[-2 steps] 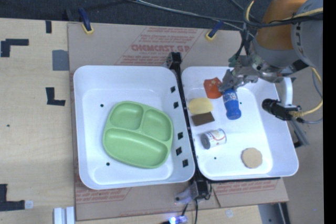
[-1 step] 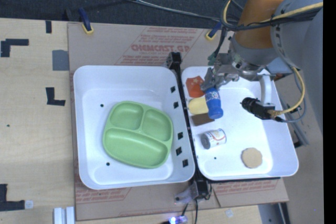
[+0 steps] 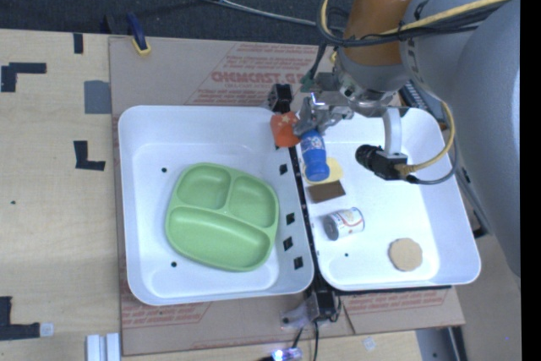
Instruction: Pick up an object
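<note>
My gripper (image 3: 314, 123) hangs over the divider between the two bins, near their far edge. A blue bottle (image 3: 315, 158) with a white top sits between its fingers, hanging slightly tilted over the right bin's left side. An orange-red object (image 3: 283, 129) lies just left of the gripper at the left bin's far right corner. Under and beside the bottle are a yellow piece (image 3: 335, 171) and a brown block (image 3: 326, 191). A small white cup with a red band (image 3: 345, 222) and a tan round disc (image 3: 406, 254) lie further forward in the right bin (image 3: 439, 266).
A green divided plate (image 3: 223, 216) takes up the middle of the left bin (image 3: 139, 182). The grey arm with its orange band (image 3: 385, 4) and a black cable loop (image 3: 385, 163) hang over the right bin's far part.
</note>
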### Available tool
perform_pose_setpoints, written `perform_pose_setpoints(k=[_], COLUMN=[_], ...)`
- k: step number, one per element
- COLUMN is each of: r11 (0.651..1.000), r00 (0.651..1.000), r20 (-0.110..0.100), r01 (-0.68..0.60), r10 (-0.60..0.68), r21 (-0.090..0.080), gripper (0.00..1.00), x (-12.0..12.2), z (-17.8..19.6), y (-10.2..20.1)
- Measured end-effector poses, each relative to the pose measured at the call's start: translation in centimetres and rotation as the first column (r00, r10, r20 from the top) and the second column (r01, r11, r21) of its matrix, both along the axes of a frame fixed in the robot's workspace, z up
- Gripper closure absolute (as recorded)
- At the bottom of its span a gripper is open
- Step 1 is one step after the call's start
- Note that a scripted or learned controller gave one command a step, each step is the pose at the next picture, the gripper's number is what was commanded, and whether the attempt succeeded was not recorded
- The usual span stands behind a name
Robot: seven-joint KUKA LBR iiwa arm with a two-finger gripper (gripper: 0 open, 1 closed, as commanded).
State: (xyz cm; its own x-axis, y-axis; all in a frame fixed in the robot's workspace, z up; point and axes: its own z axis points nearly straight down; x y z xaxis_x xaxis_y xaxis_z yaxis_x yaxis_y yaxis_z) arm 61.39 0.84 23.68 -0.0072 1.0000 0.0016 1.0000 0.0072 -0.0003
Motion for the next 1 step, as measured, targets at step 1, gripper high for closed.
perform_pose_setpoints(k=[1], r11=[1.0], r00=[1.0], r20=[0.0], r01=[0.001], r10=[-0.001], r21=[-0.001], gripper=[1.0], x=[0.97], z=[0.4], y=[5.47])
